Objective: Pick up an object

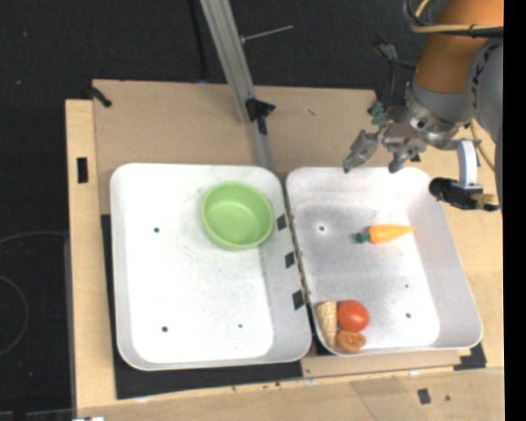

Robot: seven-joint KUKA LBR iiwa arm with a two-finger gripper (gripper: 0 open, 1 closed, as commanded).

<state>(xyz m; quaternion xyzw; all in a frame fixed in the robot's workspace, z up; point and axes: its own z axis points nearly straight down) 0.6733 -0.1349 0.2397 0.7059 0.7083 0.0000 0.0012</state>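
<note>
The two-finger gripper (374, 159) hangs over the far rim of the right-hand shallow white bin (438, 261), fingers spread well apart and pointing down, nothing between them. Grey arm with the orange band (460, 24) comes in from the upper right.

Candidate objects, all in the right bin:
- small orange carrot-shaped toy with a green stub (384, 233), lying flat near the bin's middle, long axis roughly left-right, clear space all round it
- round red tomato-like toy (353, 315), near corner by the divider
- tan ridged cone-like piece (328, 321), touching the tomato's left side and tight against the bin wall
- small orange-brown piece (351, 341), just below the tomato, against the front rim

Left bin (140, 323) holds only a light green plastic bowl (238, 215), upright, toward its far right area.

Judgement: no grasp yet, this is approach stage. The carrot looks like the easiest target, since it is isolated and nearest the gripper.

Risks:
- carrot is slim and low; if the fingers close along its length instead of across it, it likely squirts out or rolls
- descent stopping short means closing on air; too deep means fingertips hit the bin floor
- corner cluster is bad: three items touching plus two walls, fingers probably can't straddle one, likely push or a double grab
- tomato is round and smooth, off-centre pinch would eject it
- bowl would need a rim pinch; a wall that thin slips easily
</note>
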